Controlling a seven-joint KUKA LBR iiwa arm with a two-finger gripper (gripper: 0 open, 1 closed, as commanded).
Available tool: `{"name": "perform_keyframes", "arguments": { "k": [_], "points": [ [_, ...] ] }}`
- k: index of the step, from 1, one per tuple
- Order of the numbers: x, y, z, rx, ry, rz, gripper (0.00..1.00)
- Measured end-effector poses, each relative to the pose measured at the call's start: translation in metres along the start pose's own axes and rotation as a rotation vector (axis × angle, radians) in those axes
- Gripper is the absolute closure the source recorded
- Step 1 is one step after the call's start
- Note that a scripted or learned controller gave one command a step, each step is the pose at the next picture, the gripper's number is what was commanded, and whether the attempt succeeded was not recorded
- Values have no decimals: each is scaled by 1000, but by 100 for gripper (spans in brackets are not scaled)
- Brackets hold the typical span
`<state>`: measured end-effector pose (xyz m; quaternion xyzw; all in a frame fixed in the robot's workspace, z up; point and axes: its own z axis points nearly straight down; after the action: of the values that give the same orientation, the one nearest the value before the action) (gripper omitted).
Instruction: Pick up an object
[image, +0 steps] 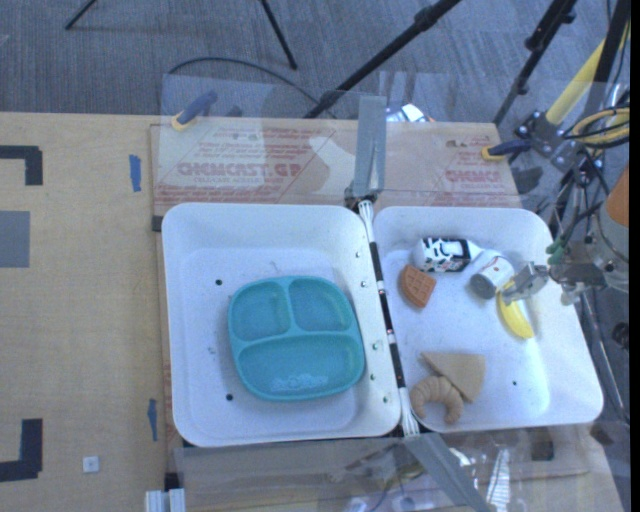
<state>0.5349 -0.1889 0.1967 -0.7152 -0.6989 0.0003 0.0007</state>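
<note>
Seemingly the claw (527, 283) sits just above the banana (516, 318); its grip state cannot be told.

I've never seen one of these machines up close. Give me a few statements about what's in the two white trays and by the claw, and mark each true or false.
1. The teal divided plate lies in the left bin. True.
2. The banana lies on the teal plate. False: it lies in the right bin, near that bin's right side.
3. The croissant sits near the front of the right bin, touching a tan wedge-shaped piece. True.
4. The claw is above the left bin. False: it is over the right bin, just above the banana.
5. The black-and-white toy lies beside the croissant. False: it lies toward the back of the right bin.
</note>
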Motion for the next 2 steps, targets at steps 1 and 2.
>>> {"name": "perform_keyframes", "arguments": {
  "k": [1, 2],
  "points": [
    [2, 12, 111, -5, -1, -9, 0],
    [0, 13, 99, -11, -3, -5, 100]
  ]
}}
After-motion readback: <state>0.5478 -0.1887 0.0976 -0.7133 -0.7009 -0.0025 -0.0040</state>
